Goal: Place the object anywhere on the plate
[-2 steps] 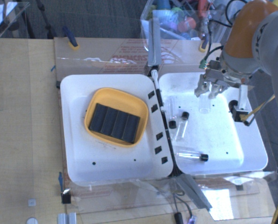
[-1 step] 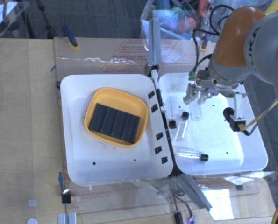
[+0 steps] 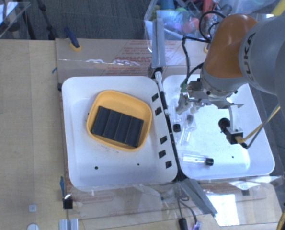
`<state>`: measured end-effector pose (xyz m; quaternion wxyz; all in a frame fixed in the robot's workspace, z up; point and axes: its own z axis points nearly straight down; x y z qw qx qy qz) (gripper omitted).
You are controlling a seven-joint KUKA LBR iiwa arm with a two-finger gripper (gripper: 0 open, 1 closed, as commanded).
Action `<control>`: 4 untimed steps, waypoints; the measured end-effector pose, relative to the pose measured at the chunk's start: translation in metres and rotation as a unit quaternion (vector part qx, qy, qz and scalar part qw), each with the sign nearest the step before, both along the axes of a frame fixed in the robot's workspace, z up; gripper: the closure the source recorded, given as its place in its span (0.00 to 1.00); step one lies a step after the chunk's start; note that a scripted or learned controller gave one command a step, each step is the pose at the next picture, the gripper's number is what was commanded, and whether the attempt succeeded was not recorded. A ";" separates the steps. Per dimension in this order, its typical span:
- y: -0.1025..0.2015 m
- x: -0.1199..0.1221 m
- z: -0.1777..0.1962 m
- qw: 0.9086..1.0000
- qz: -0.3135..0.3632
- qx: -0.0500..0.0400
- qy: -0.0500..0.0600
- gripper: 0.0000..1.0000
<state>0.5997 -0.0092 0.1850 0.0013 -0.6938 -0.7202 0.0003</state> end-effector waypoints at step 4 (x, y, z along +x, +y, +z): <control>0.100 -0.045 -0.001 0.982 0.191 0.000 0.000 0.00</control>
